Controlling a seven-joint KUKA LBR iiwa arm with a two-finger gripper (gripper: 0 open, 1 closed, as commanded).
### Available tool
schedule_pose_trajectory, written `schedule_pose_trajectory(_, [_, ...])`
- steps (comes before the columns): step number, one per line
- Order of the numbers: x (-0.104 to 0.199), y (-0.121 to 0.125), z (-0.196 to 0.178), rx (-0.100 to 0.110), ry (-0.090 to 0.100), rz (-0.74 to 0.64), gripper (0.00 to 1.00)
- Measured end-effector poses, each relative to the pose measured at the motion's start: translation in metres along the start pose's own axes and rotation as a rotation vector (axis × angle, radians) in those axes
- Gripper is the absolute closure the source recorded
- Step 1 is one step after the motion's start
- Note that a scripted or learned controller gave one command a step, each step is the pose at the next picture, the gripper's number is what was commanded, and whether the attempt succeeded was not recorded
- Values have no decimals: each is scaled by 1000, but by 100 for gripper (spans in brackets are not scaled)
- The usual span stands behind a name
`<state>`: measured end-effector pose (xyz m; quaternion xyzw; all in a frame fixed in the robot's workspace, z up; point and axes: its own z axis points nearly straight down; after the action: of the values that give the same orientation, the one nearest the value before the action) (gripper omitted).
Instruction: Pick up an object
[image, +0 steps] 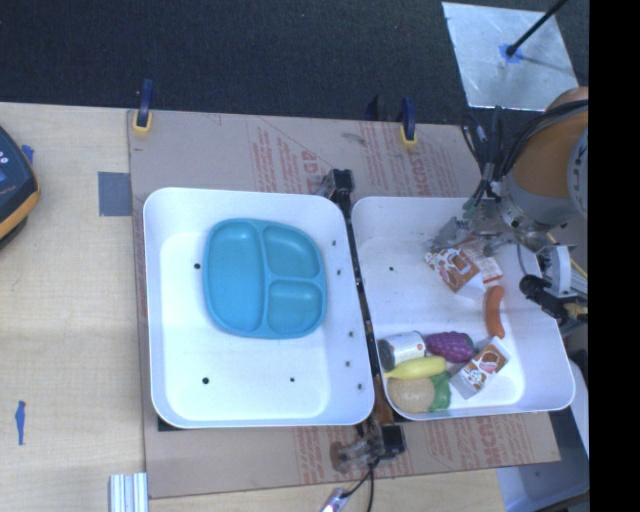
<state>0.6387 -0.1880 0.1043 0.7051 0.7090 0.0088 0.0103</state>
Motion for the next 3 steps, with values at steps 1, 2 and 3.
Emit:
schedule_pose_trajectory(1, [43,-36,11,30,1,0,0])
schedule_pose_trajectory(2, [61,-19,12,30,1,-1,0])
schedule_pose_trajectory(3, [60,-18,1,31,-1,-2,100])
